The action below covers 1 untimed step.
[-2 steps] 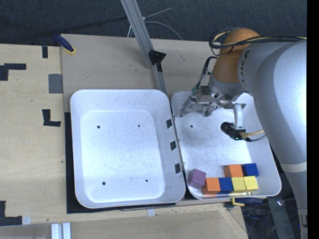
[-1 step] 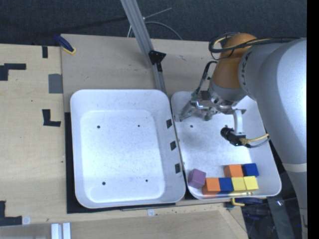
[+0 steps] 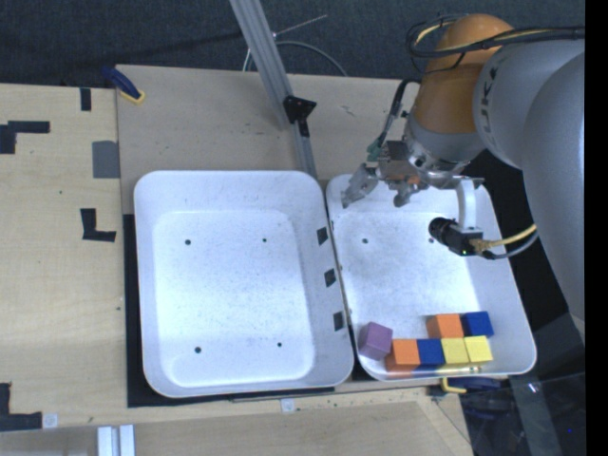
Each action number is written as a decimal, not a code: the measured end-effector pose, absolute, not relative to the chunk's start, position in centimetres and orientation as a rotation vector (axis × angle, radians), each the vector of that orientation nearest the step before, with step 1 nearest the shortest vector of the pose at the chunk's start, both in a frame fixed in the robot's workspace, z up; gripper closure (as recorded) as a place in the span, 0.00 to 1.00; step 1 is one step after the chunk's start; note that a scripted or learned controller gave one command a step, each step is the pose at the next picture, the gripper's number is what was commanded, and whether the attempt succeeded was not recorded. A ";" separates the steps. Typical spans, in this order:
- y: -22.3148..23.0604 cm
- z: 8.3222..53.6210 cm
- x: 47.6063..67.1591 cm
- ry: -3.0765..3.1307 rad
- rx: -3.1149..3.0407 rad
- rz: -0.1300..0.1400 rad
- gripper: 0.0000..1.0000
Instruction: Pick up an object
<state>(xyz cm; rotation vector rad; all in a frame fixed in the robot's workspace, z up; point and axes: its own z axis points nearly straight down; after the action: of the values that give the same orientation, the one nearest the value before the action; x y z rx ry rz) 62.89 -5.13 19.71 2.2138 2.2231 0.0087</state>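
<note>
Blocks are seen clustered at approx. 5 o'clock of the right bin, nearest the camera: a purple block at the cluster's 9 o'clock side, then an orange block, a blue block and two yellow blocks in a touching row, w/ another orange block and a blue block just behind. The gripper is held over the bin's 12 o'clock edge, well apart from the blocks; its jaws are spread wide, w/ nothing between them. The left bin is set beside the right one, at its 9 o'clock.
</note>
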 end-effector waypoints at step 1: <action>-1.8 19.2 66.2 2.227 2.216 0.002 0.00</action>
<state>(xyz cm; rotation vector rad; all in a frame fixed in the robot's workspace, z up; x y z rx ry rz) 66.21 -1.81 19.16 2.2160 2.2270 0.0024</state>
